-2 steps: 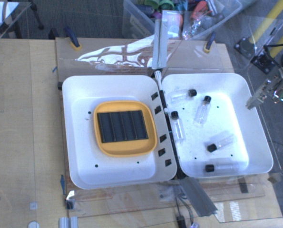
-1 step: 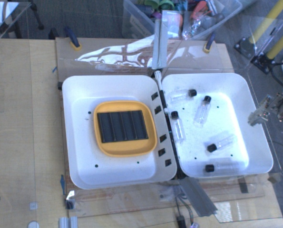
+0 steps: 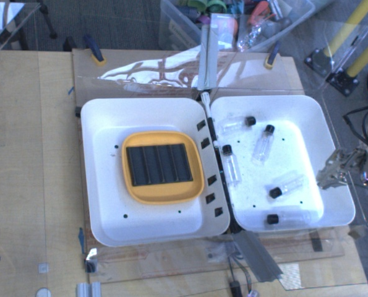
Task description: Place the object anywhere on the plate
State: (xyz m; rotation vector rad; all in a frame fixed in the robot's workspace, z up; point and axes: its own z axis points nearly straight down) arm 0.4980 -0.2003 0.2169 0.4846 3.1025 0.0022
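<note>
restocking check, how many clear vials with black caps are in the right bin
5 clear plastic vials with black caps: top, upper middle, left, lower middle, bottom. Glare may hide more.

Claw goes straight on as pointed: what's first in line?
Probably the clear black-capped vial in the right bin, just left of the claw; height unclear, so it may pass over.

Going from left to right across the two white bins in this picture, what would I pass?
Left bin → yellow plate → right bin with clear black-capped vials → metal gripper at its right rim.
</note>
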